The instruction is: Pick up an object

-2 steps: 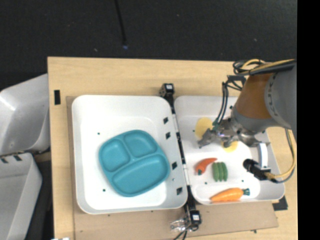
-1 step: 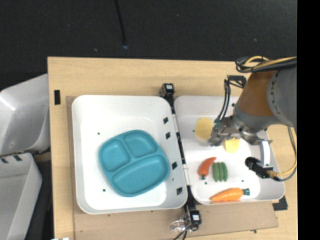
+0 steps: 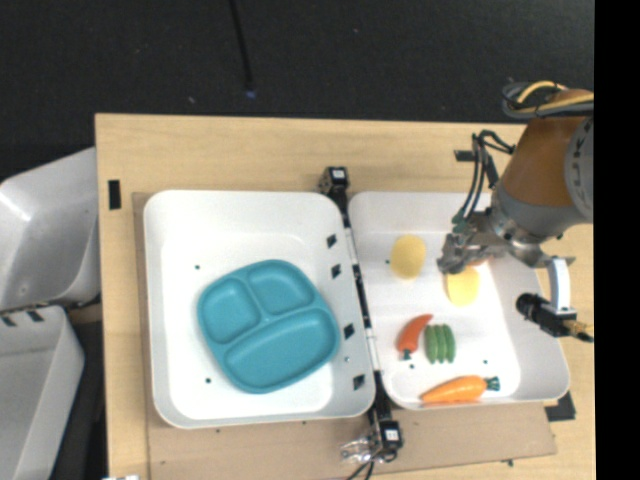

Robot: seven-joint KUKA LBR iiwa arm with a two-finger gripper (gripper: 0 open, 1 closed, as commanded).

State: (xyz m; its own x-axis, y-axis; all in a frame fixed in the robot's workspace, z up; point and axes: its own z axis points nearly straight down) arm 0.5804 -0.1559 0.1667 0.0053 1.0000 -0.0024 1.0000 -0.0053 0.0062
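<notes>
The right bin (image 3: 520, 368) holds several toy foods. A pale yellow round piece (image 3: 407, 255) lies near its middle top. A second yellow piece (image 3: 463, 287) lies just right of it, directly below my gripper (image 3: 458, 255), which hangs low over it. Lower down are a red pepper (image 3: 413, 333), a green pod (image 3: 440, 344) and an orange carrot (image 3: 455, 390) near the front wall. The arm's orange band (image 3: 540, 163) is at the upper right.
The left bin (image 3: 170, 368) holds a blue divided plate (image 3: 266, 324). A ridge with black clips (image 3: 352, 298) divides the two bins. A white box (image 3: 45, 238) stands left of the bench. Cables (image 3: 480, 168) trail beside the wrist.
</notes>
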